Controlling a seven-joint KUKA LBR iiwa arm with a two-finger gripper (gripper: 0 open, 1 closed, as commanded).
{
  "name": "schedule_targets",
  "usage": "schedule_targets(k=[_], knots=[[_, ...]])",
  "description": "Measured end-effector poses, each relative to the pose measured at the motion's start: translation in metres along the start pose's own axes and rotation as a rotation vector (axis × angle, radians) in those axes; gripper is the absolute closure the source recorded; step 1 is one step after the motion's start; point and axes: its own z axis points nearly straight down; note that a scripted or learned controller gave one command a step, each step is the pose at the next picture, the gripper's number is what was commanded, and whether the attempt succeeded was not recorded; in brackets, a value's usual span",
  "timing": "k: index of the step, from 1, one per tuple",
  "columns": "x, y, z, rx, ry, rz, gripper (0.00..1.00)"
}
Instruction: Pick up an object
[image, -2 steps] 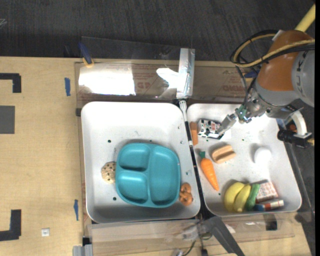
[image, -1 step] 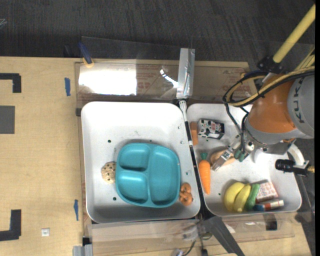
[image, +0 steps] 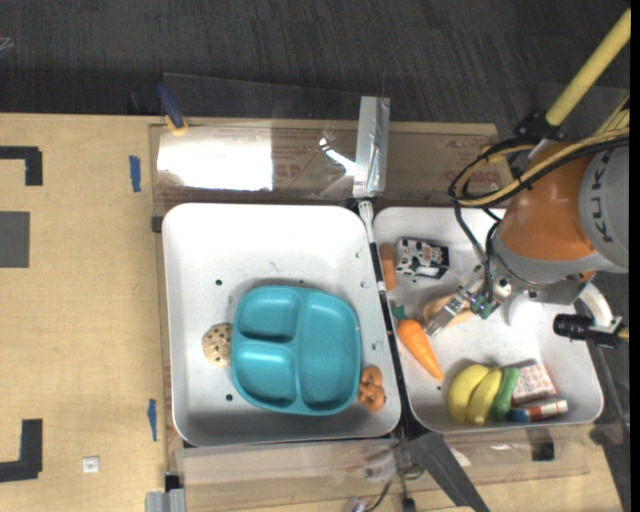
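My gripper (image: 452, 310) hangs low over the middle of the right bin (image: 590, 400), under the grey wrist and orange band. Just below and left of it lies an orange carrot (image: 421, 346), pointing toward the bin's front. A small tan-orange piece shows right at the gripper's tip; whether it is held I cannot tell. A black-and-white packet (image: 420, 258) lies at the back of this bin. Yellow bananas (image: 472, 392), a green item (image: 506, 388), a small pink box (image: 534, 379) and a marker (image: 532, 408) sit along the front.
The left bin (image: 200, 240) holds a teal divided plate (image: 297, 347), a speckled cookie (image: 216, 343) at its left and a small orange object (image: 371, 388) at its front right. A clear plastic sheet (image: 270, 150) stands behind the bins. Cables (image: 480, 175) loop above the arm.
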Motion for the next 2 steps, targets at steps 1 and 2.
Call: schedule_targets(k=[1, 2], knots=[[-0.016, -0.022, -0.084, 0.005, 0.001, 0.309, 1.0], [0.058, 0.038, -0.147, 0.008, 0.005, 0.492, 1.0]])
